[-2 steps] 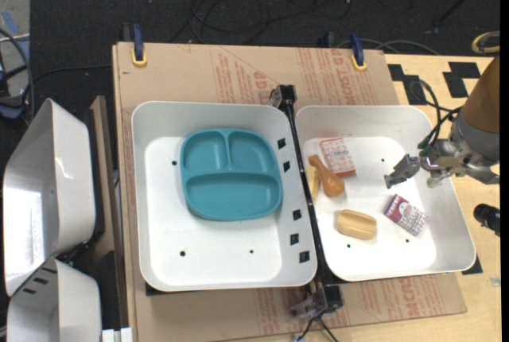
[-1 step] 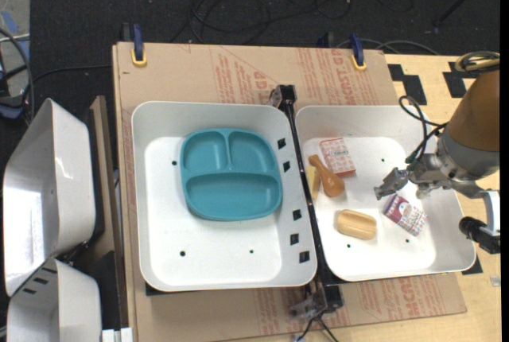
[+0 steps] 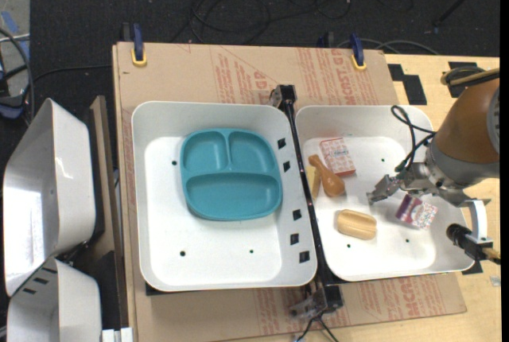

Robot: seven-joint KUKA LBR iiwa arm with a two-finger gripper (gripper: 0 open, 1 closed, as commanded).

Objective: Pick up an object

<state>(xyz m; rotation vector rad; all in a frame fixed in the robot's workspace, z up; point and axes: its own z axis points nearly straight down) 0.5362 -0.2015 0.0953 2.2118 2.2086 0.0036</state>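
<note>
We count four loose objects in the right bin (image 3: 350,273), any of which could be the pick. A tan bun-shaped piece (image 3: 355,224) lies near the middle of that bin's floor, toward the front edge. A brown wooden spoon-like piece (image 3: 327,176) lies close to the bin's left wall, its round end pointing toward the bun. A small pink-and-white packet (image 3: 337,156) sits just beside the spoon, toward the back edge. A crinkled purple-and-white wrapper (image 3: 417,211) lies toward the right wall.

The gripper (image 3: 385,189) sits low over the right bin, between the spoon and the wrapper, just left of the wrapper. Whether the fingers are spread or closed we cannot tell; the dark parts blur together at this slant. We see nothing clearly between them.

The arm (image 3: 469,137) comes in over the bin's right edge, its orange band showing above the grey wrist.

One left bin (image 3: 151,173) holds one teal divided plate (image 3: 231,175) with three compartments, lying flat toward the bin's back half, nearer the wall shared with the right bin. Two bins in all, touching side by side.

Both bins rest on one brown board (image 3: 238,70). We count three clamps along its back edge: one yellow (image 3: 138,46) at the left corner, one yellow (image 3: 357,52) nearer the right, one dark (image 3: 324,40) just left of that.
</note>
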